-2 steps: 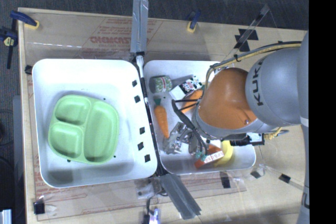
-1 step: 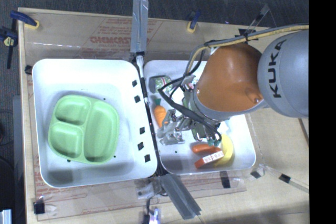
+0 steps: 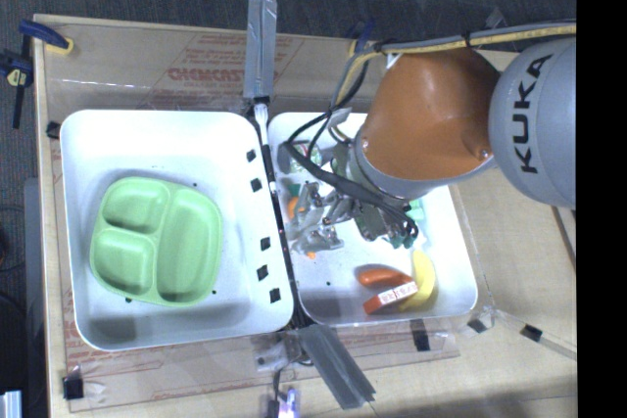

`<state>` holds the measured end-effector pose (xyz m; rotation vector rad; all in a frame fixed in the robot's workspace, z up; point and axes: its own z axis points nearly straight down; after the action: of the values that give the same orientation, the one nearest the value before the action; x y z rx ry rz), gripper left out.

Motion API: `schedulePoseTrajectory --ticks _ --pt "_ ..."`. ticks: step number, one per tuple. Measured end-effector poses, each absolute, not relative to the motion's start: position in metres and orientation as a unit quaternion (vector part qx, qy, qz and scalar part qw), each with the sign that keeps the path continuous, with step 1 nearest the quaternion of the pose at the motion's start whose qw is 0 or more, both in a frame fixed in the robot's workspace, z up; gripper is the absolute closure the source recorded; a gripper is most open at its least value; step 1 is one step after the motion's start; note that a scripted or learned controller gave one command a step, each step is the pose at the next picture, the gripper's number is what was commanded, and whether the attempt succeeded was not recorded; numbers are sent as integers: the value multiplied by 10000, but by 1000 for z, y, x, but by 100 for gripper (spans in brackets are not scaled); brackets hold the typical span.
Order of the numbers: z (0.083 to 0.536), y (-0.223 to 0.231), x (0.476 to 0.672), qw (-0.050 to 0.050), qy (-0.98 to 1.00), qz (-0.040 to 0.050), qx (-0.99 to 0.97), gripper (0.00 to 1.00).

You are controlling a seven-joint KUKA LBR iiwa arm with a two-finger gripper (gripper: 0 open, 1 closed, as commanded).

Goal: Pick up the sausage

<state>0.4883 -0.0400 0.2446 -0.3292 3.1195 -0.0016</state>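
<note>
Low over the right bin [image 3: 460, 240], the gripper [image 3: 318, 225] hung well short of the sausage [image 3: 377, 276], positioned to reach it.

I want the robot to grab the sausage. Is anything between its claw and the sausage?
Nothing visible blocks it. The gripper hangs in the right bin, and the sausage lies just beyond bare white floor, beside a banana.

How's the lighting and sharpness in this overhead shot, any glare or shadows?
Camera view: even, soft light; the green divided plate casts a faint shadow in the left bin; mild sheen on the arm's orange band; items under the gripper look small and blurry.
</note>
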Motion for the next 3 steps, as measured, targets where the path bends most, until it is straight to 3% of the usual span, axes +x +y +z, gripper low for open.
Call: schedulePoseTrajectory --ticks 1,2,3 --pt "159 -109 538 5 9873 0 -1589 100" --pt "91 -150 507 -12 9622 7 -2723 100" --pt "193 -74 508 22 9263 -8 -3767 100"
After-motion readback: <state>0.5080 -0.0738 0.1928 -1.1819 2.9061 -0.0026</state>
